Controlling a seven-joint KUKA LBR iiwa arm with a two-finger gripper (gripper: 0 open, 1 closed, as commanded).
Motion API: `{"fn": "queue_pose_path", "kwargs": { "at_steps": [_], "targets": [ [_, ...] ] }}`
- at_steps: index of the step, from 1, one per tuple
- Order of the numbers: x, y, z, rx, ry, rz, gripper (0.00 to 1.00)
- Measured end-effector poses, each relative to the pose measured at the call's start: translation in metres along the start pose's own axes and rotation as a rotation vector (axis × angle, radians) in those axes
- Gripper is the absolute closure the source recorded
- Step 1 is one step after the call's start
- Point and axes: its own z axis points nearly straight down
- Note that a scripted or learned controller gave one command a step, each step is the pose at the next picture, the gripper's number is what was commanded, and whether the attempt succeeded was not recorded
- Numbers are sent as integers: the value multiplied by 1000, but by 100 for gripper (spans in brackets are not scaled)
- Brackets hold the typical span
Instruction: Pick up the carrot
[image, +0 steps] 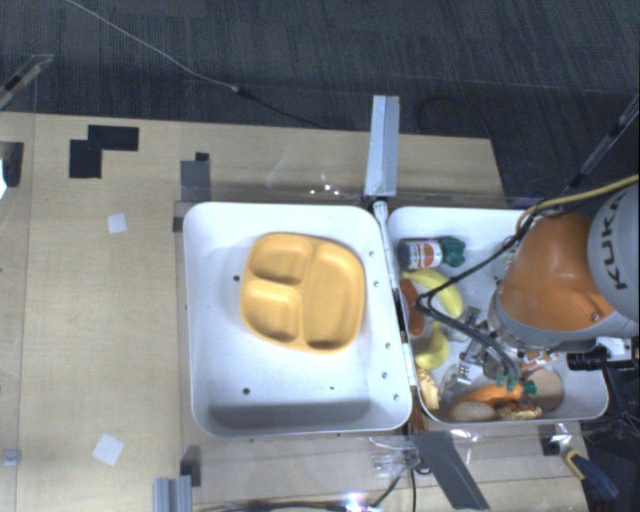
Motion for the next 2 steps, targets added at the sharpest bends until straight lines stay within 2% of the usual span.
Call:
{"fn": "queue_pose_path", "kwargs": {
  "at_steps": [1,2],
  "targets": [
    [-4,3,-13,-4,-12,-7,100],
    [-15,-32,-2,-4,-12,-542,100]
  ]
}}
